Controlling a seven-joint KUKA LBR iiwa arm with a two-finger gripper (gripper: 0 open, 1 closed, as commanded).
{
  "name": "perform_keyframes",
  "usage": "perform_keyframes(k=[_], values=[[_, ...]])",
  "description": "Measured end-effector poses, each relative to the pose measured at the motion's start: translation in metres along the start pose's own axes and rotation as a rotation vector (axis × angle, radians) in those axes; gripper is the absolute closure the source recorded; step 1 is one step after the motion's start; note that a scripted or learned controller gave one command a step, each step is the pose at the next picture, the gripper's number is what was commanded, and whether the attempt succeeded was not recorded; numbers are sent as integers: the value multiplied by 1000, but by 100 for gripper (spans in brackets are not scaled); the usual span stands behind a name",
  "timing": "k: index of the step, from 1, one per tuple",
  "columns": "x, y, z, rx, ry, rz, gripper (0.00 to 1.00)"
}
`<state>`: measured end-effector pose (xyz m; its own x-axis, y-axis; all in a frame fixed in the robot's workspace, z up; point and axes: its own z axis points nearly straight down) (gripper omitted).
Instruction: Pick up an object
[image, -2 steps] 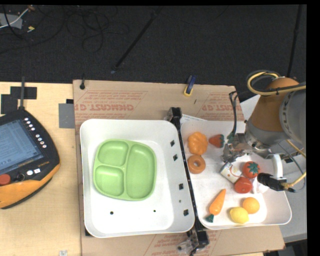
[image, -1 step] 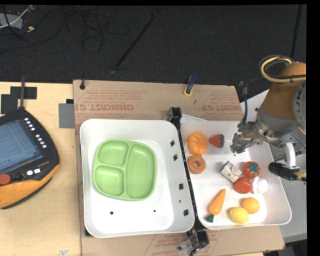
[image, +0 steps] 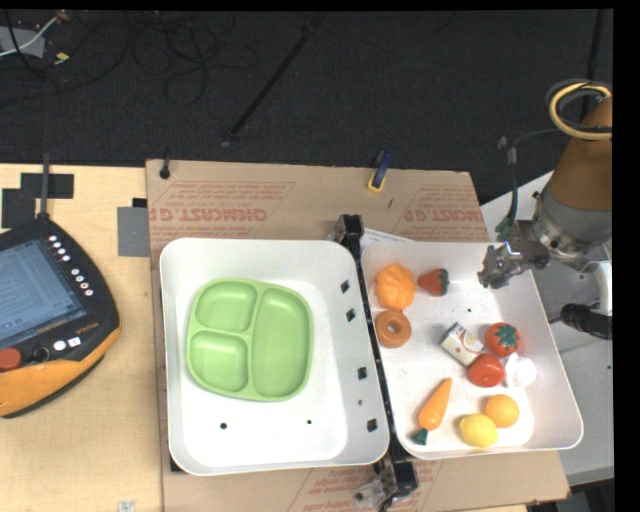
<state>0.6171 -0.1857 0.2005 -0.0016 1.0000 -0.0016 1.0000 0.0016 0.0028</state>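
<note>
A pendant with a screen lies at the far left of the counter. Next to it sits the left bin. A green plate with three parts lies flat in the middle of this bin.

The right bin touches the left one along a black clip strip. It holds the toy food. Near its top left is an orange, with a small strawberry just beside it on the right. Below the orange lies a brown donut. A carrot lies tilted near the bottom, with its green end down. To its right is a lemon, and a small orange ball touches the lemon. In the middle right lies a little white carton. Beside it is a tomato, and a second red piece sits just below, touching a white piece.

The gripper is at the top right corner of the right bin, near the rim and well apart from the food. It cannot be told if the jaws are apart or together. Nothing shows between them.
</note>
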Motion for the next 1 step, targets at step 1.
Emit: perform_keyframes(k=[1], values=[[-2, 0, -29, 2, 2, 2, 100]])
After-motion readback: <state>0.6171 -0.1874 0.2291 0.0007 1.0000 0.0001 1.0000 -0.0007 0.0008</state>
